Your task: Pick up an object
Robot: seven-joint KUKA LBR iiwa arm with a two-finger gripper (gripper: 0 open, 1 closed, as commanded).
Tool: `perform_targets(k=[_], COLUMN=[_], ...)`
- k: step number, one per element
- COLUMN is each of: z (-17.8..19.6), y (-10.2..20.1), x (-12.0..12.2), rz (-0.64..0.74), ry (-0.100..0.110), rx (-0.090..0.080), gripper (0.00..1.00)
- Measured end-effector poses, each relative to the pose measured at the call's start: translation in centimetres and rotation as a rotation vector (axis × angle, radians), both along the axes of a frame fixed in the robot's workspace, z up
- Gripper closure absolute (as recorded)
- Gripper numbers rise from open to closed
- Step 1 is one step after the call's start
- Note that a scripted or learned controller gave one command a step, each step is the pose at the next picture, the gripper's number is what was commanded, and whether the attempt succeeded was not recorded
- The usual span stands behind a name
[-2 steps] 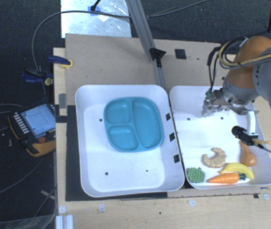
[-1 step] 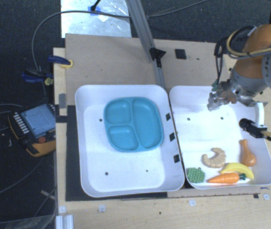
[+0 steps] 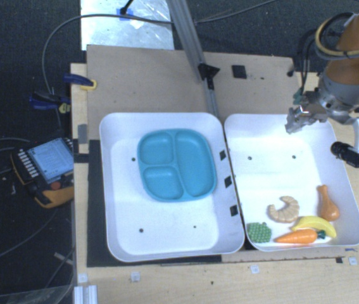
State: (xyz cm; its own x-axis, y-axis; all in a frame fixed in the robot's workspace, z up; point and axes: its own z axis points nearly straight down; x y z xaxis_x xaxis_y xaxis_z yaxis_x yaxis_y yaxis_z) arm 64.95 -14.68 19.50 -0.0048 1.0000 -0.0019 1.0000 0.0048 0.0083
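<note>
The surface (image 3: pixel 141 75) carries two white bins side by side. The left bin (image 3: pixel 122 233) holds a blue divided plate (image 3: pixel 176 164). The right bin (image 3: pixel 274 151) holds five food items, all grouped in its near corner.

The arm (image 3: pixel 356 56) enters from the right. Its end effector (image 3: pixel 295 120) sits over the far edge of the right bin, well apart from the items. Its state cannot be determined at this resolution; nothing is visible in it.

Pick candidates, largest first:
- Banana (image 3: pixel 316 224), touching the carrot.
- Carrot (image 3: pixel 296 237), against the near wall.
- Croissant (image 3: pixel 284 209), just beside the banana.
- Drumstick (image 3: pixel 327 203), near the right wall.
- Broccoli (image 3: pixel 259 232), in the near left corner.

Likely faults:
- Crowding: a descent on the banana or carrot may catch both, or push one aside.
- Wall proximity: the bin wall may block the end effector at the carrot or broccoli.
- Curved, smooth shapes may slip out on closure.
</note>
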Motion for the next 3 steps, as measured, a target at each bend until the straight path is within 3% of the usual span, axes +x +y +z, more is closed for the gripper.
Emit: perform_targets(k=[1,3], z=[2.6,3.4], y=[0.0,11.3], x=[0.1,0.3], rz=[0.001,0.007], ry=[0.003,0.005], rx=[0.001,0.004], gripper=[1.0,1.0])
